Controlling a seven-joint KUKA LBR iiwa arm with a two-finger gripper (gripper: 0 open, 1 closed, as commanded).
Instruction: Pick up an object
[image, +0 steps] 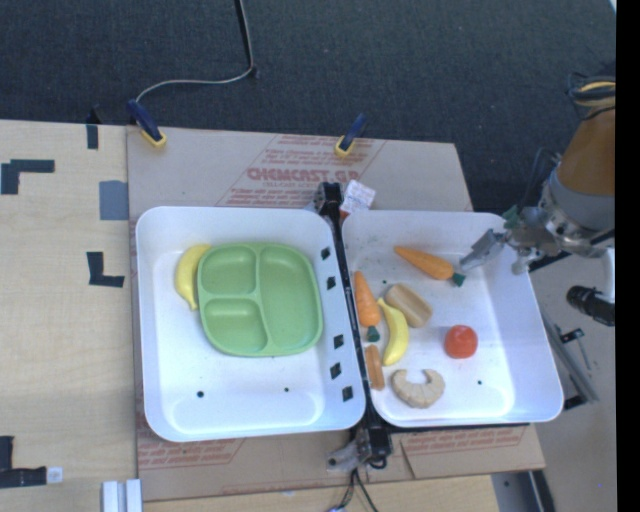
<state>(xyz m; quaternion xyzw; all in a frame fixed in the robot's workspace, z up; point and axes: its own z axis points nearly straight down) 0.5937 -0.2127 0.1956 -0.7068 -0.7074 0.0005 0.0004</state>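
Carrot (424, 263) in right bin (520, 330) is best straddled across its width; gripper (470, 262) seen just beside its tip, finger state unreadable, nothing visibly held.

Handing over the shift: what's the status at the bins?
Gripper low over the right bin, beside the carrot, nothing held. Tomato, banana untouched. Nothing in the way.

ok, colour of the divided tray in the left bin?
Light green tray, seen in the camera view.
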